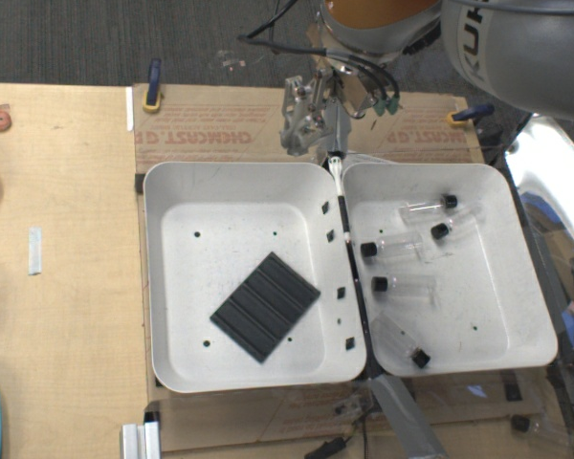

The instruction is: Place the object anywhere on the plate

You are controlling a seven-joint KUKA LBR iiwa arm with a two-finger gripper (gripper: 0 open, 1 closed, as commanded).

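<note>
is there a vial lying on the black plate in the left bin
No, the black plate lies bare in the left bin, and the clear vials with black caps are all in the right bin.

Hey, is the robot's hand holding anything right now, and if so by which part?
It cannot be told. The hand hangs above the bins' far edge, and the vials and the dark plate lie in the bins.

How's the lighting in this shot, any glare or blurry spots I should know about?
Camera view: even overhead light, soft shadows in both bins; strong glare on the shiny surface at right; the clear vials nearly vanish against the white right bin; the black plate is sharp; the claw looks slightly blurred.
</note>
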